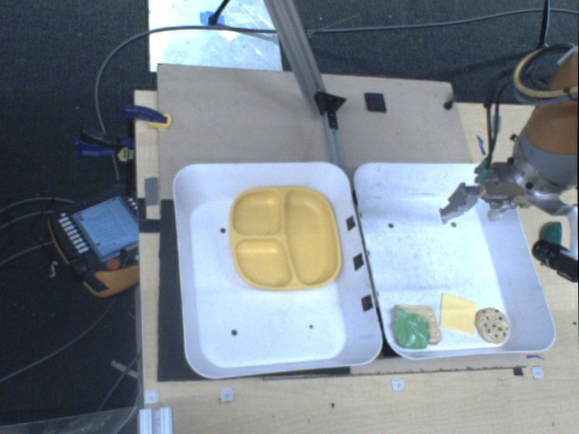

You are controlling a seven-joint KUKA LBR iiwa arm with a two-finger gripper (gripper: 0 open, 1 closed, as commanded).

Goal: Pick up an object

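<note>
- Three small food pieces lie in a row along the lower edge of the right bin (520,242), at the lower right of the frame
- The leftmost is a sandwich (414,325) of toast with green lettuce on top
- Just to its right is a yellow cheese slice (458,314), lying flat and turned a little
- At the right end of the row is a round cookie (492,325) with dark specks, near the bin's lower right corner
- The sandwich and the cheese are close together, perhaps touching; the cookie sits just beside the cheese
- The tool (466,202) hangs over the upper part of the right bin, at the right of the frame, well apart from the food
- Whether the tool is released or clenched I cannot tell; nothing can be seen in it
- The arm (547,143) comes in from the right edge of the frame, grey with an orange band
- The left bin (204,324) holds a yellow tray (285,238) with three compartments, lying flat in its upper middle
- Both bins rest side by side on the bench (235,107), their inner rims touching at mid frame
- A blue-screened handset (98,233) lies at the left of the frame, off the bench
</note>
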